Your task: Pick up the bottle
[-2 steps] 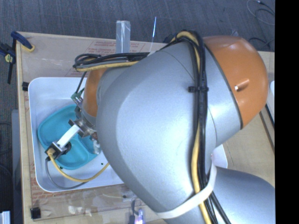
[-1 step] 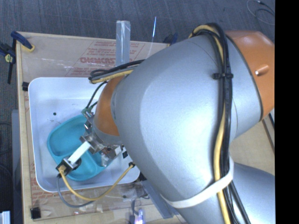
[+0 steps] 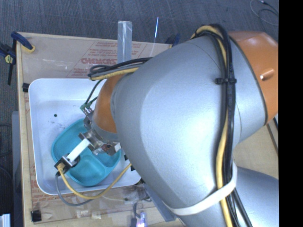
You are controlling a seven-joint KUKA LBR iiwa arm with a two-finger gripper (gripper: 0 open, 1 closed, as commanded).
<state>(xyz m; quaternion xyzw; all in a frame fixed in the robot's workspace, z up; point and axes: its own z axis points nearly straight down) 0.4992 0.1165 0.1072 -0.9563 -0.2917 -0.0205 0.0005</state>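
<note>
1. You're looking at one big grey arm with an orange band (image 3: 199, 126) covering most of the frame, reaching in from the right and down into the left shallow white plastic bin (image 3: 40, 98).
2. The end effector (image 3: 92, 143) sits low in that bin, right over a glossy turquoise plastic item (image 3: 92, 169), the only thing you can make out in the bin.
3. Can't tell if that turquoise piece is the bottle: it reads as a rounded, bowl-like shape, partly hidden by the wrist hardware. It lies in the near half of the bin, under and just beside the end effector.
4. You cannot tell how far the end effector is spread, or whether it has hold of anything; the tips are hidden in the clutter of the wrist.
5. A white bar with a black-and-yellow end (image 3: 71, 156) sticks out from the wrist toward the lower left, across the turquoise item.
6. One yellow cable (image 3: 90, 191) loops over the bin's near rim.
7. Count: one arm, one bin visible, one turquoise item.
8. One clear upright post (image 3: 124, 41) stands at the far edge of the cardboard-covered table (image 3: 61, 51).
</note>
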